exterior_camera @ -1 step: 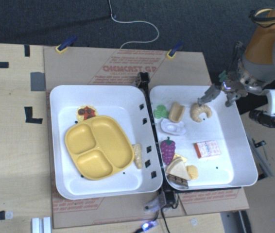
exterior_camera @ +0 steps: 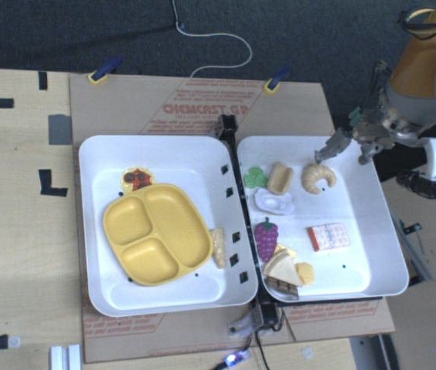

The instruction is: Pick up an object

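Down at the bottom of the frame, the right bin (exterior_camera: pixel 372 206) has a sandwich wedge (exterior_camera: pixel 282 270) and purple grapes (exterior_camera: pixel 266 236) crowded against the divider, probably just dumped there. Left bin (exterior_camera: pixel 95 206) has a yellow divided plate (exterior_camera: pixel 156 232). Further up, a croissant (exterior_camera: pixel 318 177) sits fairly alone, so it looks like the easiest grab. The gripper (exterior_camera: pixel 343 149) hovers just above it, upper right, fingers spread apart and holding nothing.

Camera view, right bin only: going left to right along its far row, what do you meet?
Green vegetable → bread roll → croissant → gripper, above the bin's far right corner.
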`<state>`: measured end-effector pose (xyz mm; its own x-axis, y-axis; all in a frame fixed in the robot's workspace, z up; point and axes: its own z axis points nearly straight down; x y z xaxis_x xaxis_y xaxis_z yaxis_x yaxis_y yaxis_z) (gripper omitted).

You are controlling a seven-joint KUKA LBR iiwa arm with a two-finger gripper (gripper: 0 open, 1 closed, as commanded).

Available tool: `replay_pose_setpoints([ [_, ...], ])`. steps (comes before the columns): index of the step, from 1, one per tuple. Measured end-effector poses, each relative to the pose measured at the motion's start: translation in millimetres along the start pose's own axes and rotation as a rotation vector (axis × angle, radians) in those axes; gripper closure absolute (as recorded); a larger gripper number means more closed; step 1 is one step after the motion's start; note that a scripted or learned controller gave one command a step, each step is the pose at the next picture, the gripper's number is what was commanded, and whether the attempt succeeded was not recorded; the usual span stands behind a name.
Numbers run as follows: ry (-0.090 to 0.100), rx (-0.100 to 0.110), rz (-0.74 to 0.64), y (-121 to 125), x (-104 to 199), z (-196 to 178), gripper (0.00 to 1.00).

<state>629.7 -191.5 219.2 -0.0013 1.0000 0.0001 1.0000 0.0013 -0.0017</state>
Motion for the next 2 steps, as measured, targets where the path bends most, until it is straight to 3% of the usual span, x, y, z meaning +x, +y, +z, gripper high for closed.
replay_pose_setpoints([
  [2, 0.000, 0.004, -0.001, 11.6, 7.1, 105.9, 0.00],
])
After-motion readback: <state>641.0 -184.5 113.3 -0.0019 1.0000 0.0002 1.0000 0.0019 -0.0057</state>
